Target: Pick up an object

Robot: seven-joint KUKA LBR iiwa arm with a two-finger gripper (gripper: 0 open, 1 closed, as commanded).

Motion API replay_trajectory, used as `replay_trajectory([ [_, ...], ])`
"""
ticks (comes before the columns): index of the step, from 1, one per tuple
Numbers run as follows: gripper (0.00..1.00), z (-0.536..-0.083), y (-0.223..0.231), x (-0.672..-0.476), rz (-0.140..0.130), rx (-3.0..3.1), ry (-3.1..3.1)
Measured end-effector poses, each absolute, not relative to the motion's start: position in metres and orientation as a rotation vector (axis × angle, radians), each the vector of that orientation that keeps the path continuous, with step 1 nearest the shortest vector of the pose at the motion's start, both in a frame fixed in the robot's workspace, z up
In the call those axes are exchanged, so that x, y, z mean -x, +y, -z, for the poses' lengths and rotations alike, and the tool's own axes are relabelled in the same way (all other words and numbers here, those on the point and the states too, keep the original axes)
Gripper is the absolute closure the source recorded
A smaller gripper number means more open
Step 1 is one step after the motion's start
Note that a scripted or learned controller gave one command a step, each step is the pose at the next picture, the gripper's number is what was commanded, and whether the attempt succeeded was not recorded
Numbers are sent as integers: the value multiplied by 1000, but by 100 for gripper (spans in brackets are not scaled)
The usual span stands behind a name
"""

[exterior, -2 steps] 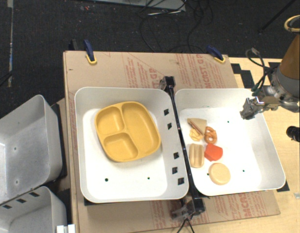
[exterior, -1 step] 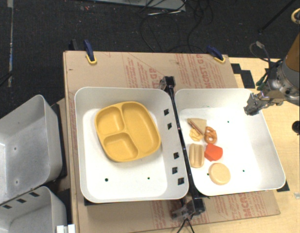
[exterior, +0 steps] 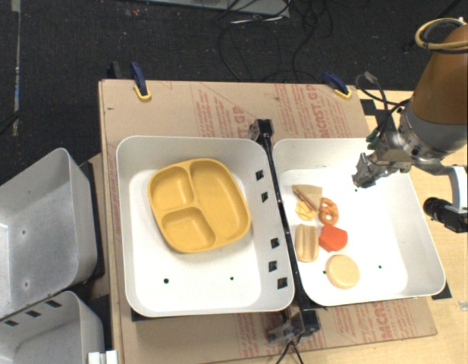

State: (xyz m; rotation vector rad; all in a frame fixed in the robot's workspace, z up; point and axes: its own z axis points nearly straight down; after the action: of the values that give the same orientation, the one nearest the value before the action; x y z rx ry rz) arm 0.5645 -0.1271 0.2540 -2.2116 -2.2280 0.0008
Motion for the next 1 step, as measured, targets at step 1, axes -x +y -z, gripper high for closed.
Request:
replay_trajectory([
  [1,100,-240,-77,-567,0,2210,-2228],
])
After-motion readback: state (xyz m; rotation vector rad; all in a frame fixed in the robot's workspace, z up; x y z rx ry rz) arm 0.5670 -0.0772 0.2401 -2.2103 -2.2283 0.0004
